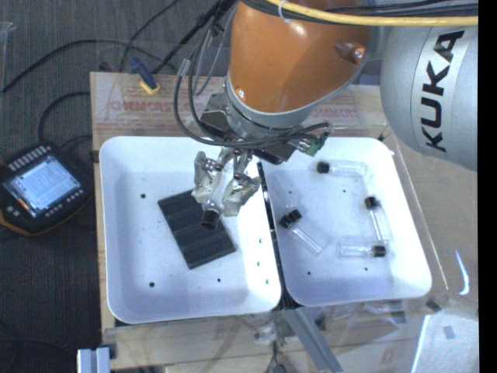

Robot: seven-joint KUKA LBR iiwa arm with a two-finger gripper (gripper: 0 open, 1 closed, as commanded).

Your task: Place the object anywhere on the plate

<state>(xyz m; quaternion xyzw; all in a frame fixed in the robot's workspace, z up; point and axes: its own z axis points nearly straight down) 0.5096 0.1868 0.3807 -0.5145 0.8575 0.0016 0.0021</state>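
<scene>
Jaws first: I could not tell how wide mine stood, for my orange wrist and the metal of my gripper (221, 193) covered the gap from above. A black cap (210, 220) showed at the gripper's near end. I took it for the cap of the vial (210, 220) I was meant to deliver, though whether I gripped that vial or it only lay under me I could not say.

Nearest the camera lay the front wall of the left bin (186, 313), then bare white floor, then the plate (194, 243). It was a dark ribbed slab lying flat and askew, one corner pointing at the front wall. The cap sat over the plate's far half, near its right edge. I judged I was there because the plate is the target, and its middle would forgive a roll better than its rim.

Room was generous to the plate's left and front. To its right, the bins' meeting walls (268, 231) ran close by, so I judged any sideways move should go left.

Across that wall, four spare vials (301, 233) lay scattered in the right bin (411, 239), well apart from each other and from me. Farther off, cables (186, 92) looped down from my wrist over the left bin's back wall; they looked the likeliest thing to snag.
</scene>
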